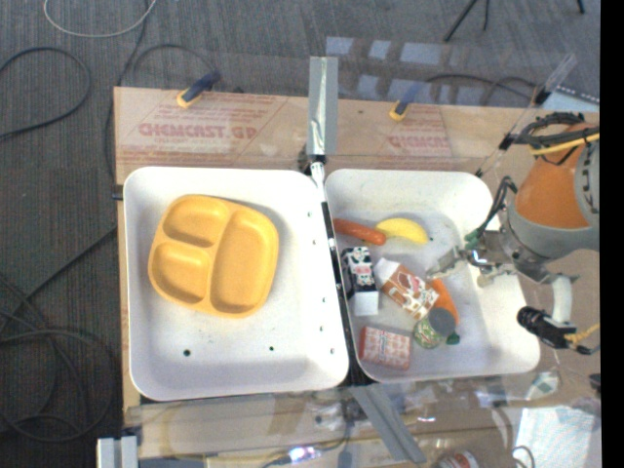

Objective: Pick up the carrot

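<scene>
Over the right bin (507,354) my arm (556,198) reached in from the right, its orange band sitting above the bin's right wall. My gripper (470,256) hung low near the bin's right side, just right of the clutter; I could not tell from this slanted view what state it was in, and nothing was visibly held by it. One carrot (359,230) lay near the bin's upper left, orange, pointing toward the divider, with a yellow banana (404,229) just beside its right end. A second orange piece, carrot-like (444,296), lay tilted closer to my gripper, beside a printed carton (408,291) and above a dark green round item (429,333). A small black-and-white carton (361,265) stood against the left wall, and a reddish box (386,346) lay flat near the front. Across the divider, the left bin (146,359) bore a yellow sectioned tray (214,253), well apart from my gripper
</scene>
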Controlling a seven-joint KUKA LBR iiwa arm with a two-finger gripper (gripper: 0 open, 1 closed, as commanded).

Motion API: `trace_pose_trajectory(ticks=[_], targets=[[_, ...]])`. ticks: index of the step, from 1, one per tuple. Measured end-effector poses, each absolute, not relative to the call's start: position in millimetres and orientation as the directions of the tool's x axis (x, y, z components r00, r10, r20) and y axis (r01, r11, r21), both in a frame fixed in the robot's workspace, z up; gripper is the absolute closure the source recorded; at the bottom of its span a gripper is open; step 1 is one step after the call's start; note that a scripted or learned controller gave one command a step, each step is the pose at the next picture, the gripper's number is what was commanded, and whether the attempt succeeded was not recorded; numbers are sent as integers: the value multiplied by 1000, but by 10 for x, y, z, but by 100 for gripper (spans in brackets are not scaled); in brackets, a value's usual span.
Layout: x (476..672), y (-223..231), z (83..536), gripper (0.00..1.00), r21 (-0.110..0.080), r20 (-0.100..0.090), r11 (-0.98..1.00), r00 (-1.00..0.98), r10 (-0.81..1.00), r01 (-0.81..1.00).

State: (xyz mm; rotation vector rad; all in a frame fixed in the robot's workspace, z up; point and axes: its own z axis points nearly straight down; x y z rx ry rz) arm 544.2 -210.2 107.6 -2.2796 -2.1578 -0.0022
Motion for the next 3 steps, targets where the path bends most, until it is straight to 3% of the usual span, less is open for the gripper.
trace_pose_trajectory(ticks=[1,2,3], targets=[[5257,-2121,951,0,20,3,53,-53,999,998],[5246,-2133,1009,100,18,-2,53,-53,999,998],[5271,-1580,2083,100,-3,-1,-5,5,1000,1000]])
